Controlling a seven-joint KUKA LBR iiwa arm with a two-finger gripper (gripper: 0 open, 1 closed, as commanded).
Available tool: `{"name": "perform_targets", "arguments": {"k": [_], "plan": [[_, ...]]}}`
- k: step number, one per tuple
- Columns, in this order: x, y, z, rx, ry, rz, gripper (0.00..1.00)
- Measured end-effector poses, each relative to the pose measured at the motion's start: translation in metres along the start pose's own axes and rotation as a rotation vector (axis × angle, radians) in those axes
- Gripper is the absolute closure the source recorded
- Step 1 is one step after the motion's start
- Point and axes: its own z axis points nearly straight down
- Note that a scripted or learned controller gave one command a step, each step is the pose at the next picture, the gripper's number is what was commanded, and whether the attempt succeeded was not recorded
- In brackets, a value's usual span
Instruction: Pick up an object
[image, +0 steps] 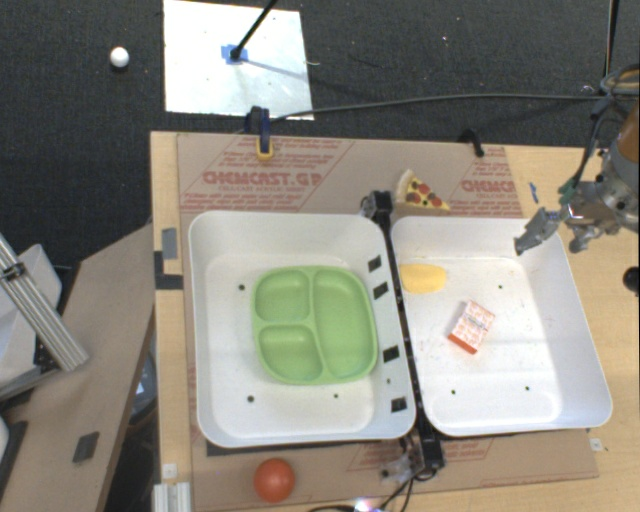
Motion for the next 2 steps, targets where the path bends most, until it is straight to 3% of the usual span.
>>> {"name": "perform_targets", "arguments": {"k": [1,2], "plan": [[0.001,0.002,-0.008,-0.012,-0.002,-0.003,0.0],[0.01,0.001,0.05,-0.008,-0.001,-0.002,0.0]]}}
